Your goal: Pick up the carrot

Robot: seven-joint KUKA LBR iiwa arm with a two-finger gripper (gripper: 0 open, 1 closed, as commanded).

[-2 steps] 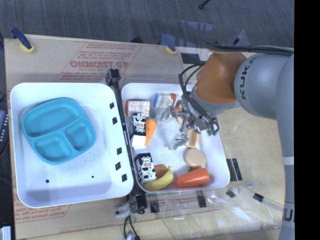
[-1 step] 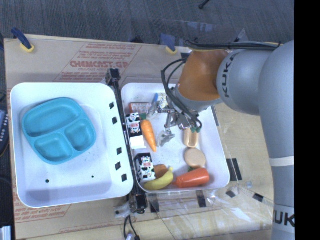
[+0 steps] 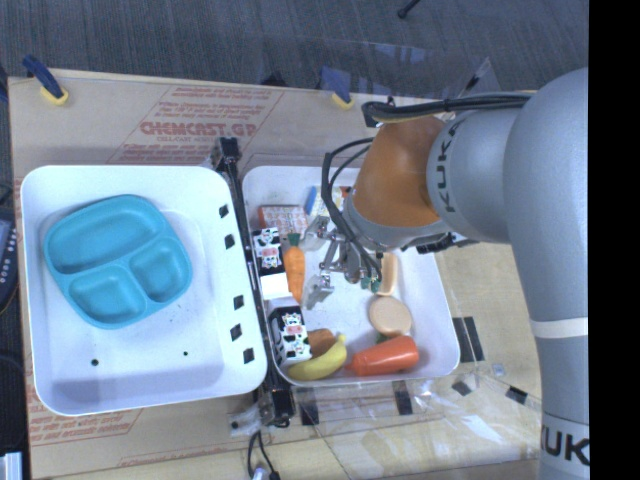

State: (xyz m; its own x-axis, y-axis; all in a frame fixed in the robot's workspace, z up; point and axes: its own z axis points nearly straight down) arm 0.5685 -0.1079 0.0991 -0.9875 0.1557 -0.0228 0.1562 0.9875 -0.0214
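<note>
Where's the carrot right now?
The carrot lies in the right bin, near its left wall, between two small cow-print cartons and just left of the gripper.

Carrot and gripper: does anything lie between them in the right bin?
No. In the camera view the gripper hangs just right of the carrot, with bare white bin floor between them.

Blue divided tray (image 3: 115, 258) in left bin (image 3: 60, 368); banana (image 3: 320, 362) in right bin (image 3: 440, 308).
</note>
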